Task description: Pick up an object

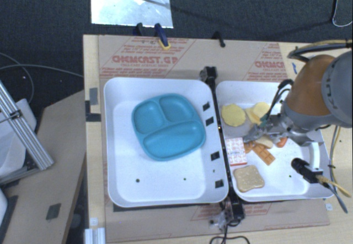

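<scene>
1. Currently the left bin (pixel 118 127) holds one blue divided plate (pixel 168 126), lying flat with its large compartment toward the near right.
2. The right bin (pixel 287 181) holds a yellow round piece (pixel 233 115), a second yellow piece (pixel 260 109), a slice of toast (pixel 249 178), an orange waffle strip (pixel 263 153) and a red-and-white packet (pixel 235 151).
3. The waffle strip lies flat, its long axis running from upper left to lower right.
4. The gripper (pixel 263 131) is low over the right bin, just above the waffle strip; whether it grips anything cannot be told.
5. Both bins sit side by side on the tabletop (pixel 149 57).
</scene>
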Robot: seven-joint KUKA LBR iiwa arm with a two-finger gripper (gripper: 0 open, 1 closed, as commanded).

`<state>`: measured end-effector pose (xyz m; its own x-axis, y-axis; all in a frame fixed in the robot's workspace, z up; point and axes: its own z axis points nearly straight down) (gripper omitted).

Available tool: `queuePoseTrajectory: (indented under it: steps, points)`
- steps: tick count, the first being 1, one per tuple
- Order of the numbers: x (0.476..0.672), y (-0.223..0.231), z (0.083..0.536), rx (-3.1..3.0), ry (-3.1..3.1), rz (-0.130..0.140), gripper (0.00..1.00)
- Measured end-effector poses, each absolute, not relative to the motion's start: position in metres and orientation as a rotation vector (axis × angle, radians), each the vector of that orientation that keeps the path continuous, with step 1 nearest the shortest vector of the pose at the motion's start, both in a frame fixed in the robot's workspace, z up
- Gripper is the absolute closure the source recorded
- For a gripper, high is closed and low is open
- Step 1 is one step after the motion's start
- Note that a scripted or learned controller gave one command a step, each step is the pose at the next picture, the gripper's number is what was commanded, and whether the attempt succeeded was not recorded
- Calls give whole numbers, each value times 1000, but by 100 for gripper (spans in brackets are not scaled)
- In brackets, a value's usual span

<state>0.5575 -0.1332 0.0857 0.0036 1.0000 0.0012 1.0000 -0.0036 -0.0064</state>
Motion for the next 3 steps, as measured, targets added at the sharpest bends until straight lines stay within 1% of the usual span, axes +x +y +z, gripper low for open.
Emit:
queuePoseTrajectory:
  steps: [1, 2, 3]
  points:
    - [563, -132, 105, -2225, -2227, -9, 100]
    - [599, -28, 190, -2208, -2243, -19, 100]
    - [569, 18, 287, -2214, -2237, -17, 100]
